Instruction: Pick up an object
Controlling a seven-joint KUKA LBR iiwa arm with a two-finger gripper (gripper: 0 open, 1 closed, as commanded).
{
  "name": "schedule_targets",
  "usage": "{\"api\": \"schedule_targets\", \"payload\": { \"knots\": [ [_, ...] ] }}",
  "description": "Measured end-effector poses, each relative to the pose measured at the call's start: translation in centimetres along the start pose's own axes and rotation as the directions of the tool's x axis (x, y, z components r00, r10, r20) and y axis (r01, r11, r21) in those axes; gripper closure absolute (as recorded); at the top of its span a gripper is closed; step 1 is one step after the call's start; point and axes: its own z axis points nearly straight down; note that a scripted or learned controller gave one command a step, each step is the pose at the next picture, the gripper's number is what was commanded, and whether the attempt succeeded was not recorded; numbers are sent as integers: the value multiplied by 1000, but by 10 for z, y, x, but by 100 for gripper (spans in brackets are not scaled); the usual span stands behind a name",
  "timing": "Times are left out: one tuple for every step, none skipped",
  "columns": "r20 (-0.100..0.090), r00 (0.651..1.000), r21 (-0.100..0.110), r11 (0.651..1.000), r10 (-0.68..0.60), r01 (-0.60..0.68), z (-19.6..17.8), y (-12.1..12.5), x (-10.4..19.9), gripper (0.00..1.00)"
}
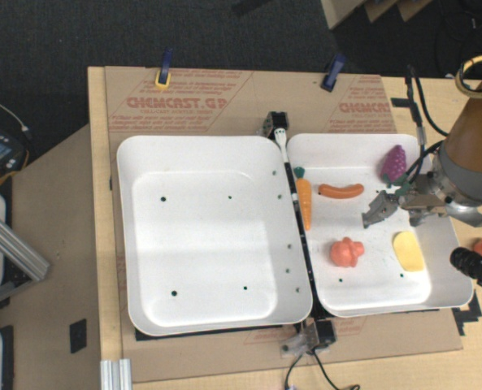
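While gripper [379,211] hovers in R bin [371,299], I can't tell its state; sausage [340,191] at its 10 o'clock, red obj [346,251] at 7.

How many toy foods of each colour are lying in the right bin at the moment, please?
Orange: 2, the carrot and the hot dog sausage
Purple: 1, the grape bunch
Red: 1, the lumpy red fruit
Yellow: 1, the yellow piece
Total: 5

Even bright overhead light, soft shadows, mild glare on white bins [143,169], slightly soft focus.
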Motion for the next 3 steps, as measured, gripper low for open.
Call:
{"api": "schedule_targets", "payload": {
  "knots": [
    [10,1000,-10,1000,10,-10,-93,-17,-106,0],
    [2,1000,-19,1000,-9,9,-227,-14,-21,0],
    [0,1000,-11,1000,-8,8,-290,-15,39,0]
  ]
}}
